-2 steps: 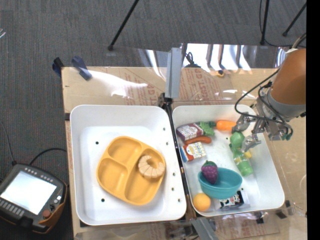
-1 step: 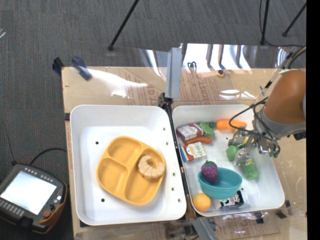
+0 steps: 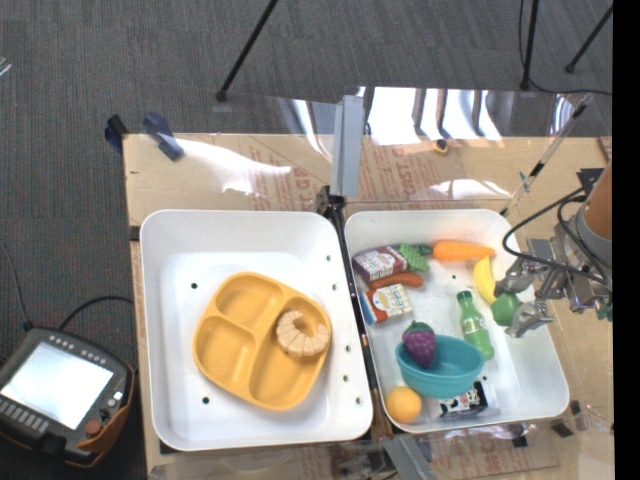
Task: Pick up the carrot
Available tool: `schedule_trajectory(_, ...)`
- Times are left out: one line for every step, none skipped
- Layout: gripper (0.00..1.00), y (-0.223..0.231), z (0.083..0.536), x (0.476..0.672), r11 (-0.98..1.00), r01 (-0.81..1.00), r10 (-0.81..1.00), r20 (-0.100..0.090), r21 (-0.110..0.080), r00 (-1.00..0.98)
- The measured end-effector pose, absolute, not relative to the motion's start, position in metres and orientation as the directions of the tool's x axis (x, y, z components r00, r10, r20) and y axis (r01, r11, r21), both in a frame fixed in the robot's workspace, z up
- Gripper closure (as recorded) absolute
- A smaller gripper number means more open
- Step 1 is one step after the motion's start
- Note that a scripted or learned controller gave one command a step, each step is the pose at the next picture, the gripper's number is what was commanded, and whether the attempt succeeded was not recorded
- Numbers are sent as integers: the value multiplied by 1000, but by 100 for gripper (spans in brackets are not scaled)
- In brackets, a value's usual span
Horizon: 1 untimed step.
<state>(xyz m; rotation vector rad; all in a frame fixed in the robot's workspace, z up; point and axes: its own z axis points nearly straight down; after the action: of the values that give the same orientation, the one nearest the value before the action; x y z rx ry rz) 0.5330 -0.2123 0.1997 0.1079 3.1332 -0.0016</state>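
Jaws spread apart on the gripper (image 3: pixel 518 303), at the right side of the right bin (image 3: pixel 452 216). A round green thing (image 3: pixel 503 309) lies just at the tips, but hard to say whether touched or not. Arm (image 3: pixel 603 208) cut off at the right border, with cables hiding part of the wrist.

Carrot (image 3: pixel 463 251) at the far side of the right bin, well apart from the gripper: lying flat, smooth orange body, green leafy end pointing left towards a small dark red carton (image 3: pixel 378 262). Just beside its right end, a banana (image 3: pixel 484 279); nearer to the camera, a green bottle (image 3: pixel 474 324) and a teal bowl (image 3: pixel 441 368) with purple grapes (image 3: pixel 420 343) on its rim.

A black-and-white carton (image 3: pixel 463 400) half hidden behind the bowl. Labels on the cartons and the bottle too small to read. Red print on the cardboard (image 3: pixel 250 173) behind the bins also not readable – glare over it.
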Motion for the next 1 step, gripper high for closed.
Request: schedule_trajectory(100, -211, 184, 478, 997, -71, -71, 5, 5, -997)
